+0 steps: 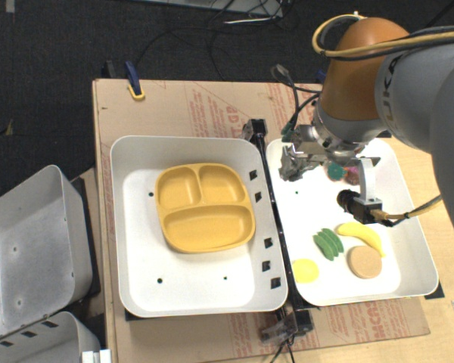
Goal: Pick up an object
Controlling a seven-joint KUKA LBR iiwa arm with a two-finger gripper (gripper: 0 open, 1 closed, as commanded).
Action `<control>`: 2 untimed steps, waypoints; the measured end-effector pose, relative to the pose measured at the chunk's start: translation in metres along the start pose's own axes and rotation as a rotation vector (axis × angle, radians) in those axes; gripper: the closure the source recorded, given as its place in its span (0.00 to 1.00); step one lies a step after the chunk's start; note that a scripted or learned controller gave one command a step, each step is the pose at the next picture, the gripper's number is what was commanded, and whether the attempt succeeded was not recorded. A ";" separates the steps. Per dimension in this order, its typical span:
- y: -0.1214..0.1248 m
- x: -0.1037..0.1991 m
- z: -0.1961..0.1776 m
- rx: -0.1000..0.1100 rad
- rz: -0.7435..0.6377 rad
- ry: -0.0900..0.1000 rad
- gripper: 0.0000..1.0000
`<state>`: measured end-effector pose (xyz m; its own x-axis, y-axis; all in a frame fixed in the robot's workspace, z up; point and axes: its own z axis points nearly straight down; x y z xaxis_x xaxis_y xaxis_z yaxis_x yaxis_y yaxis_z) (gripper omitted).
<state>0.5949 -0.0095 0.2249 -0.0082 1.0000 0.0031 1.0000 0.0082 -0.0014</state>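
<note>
My gripper [329, 177] hangs over the back of the right bin [408, 278], its two fingers spread wide, so it is open. Under the gap between them I see a small teal piece [335, 171] with a pink piece [353, 176] beside it, both partly hidden; neither finger touches them. Nearer the front of this bin lie a yellow banana [361, 235], a green pea pod [328, 243], a tan round biscuit [364, 262] and a flat yellow disc [305, 270].
The left bin [136, 278] holds a yellow divided plate [206, 206]. A black divider with clips [268, 225] runs between the bins. A grey metal tub [30, 248] stands off the bench to the left. Cables trail from the wrist.
</note>
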 end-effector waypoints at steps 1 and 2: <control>-0.006 0.059 -0.012 -0.002 -0.001 0.000 1.00; -0.009 0.107 0.001 0.001 0.000 -0.002 1.00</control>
